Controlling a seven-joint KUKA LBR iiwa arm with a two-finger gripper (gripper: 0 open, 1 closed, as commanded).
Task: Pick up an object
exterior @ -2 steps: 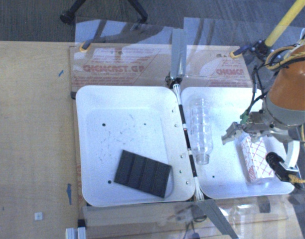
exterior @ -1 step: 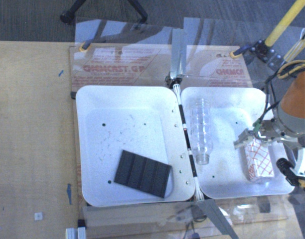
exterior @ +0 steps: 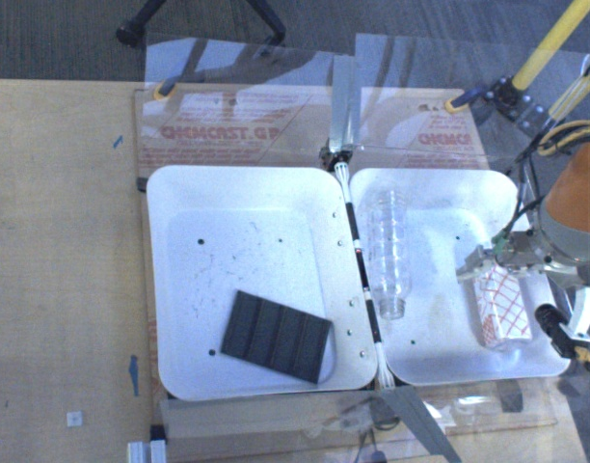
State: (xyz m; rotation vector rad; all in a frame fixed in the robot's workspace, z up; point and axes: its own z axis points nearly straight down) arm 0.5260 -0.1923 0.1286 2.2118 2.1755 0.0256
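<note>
A red-and-white checked packet [exterior: 499, 313] lies in the right bin [exterior: 440, 355], near its right wall. My gripper [exterior: 497, 258] hangs at the packet's far end, right over it or touching it; the wrist hides the contact. A clear plastic bottle [exterior: 388, 249] lies lengthwise along the right bin's left side, cap end toward the front. A black ridged rectangular pad [exterior: 276, 337] lies flat in the front part of the left bin [exterior: 179, 210].
The arm's grey and orange body [exterior: 575, 210] comes in over the right bin's right edge. A yellow pole [exterior: 555, 32] and cables stand at the back right. Clear plastic sheets with red lettering [exterior: 227, 123] rise behind both bins.
</note>
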